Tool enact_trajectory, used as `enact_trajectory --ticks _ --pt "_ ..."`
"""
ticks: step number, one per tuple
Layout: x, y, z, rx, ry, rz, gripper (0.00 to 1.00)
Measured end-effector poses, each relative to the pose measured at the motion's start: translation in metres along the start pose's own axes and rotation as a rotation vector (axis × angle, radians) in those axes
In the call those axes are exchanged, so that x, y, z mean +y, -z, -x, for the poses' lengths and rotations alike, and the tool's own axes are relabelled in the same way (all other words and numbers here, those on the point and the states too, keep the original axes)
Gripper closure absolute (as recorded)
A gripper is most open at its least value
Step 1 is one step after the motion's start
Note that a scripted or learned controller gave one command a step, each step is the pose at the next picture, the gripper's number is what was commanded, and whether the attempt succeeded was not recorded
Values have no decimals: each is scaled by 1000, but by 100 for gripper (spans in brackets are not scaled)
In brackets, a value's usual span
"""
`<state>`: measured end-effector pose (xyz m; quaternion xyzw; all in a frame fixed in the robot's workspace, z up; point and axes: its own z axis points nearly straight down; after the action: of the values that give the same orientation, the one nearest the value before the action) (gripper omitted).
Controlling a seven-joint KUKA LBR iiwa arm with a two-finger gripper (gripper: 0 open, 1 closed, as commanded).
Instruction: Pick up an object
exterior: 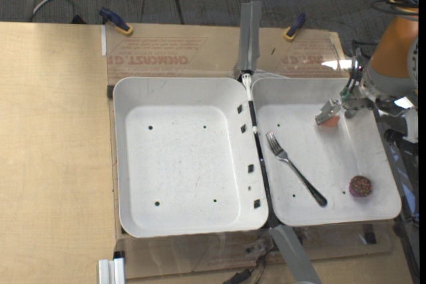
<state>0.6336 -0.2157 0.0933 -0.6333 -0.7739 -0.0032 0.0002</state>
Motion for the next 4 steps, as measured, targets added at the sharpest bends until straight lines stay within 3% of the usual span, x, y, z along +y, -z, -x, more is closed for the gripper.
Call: enact_trajectory --ticks 1,2,3,4 --pt "-2 10 5 -7 -2 0 100" --pt "-14 125 -41 -6 364 -3 100" --pt "-29 8 -90 -5 277 -3 100" --pt "-7 107 5 -7 505 -3 100"
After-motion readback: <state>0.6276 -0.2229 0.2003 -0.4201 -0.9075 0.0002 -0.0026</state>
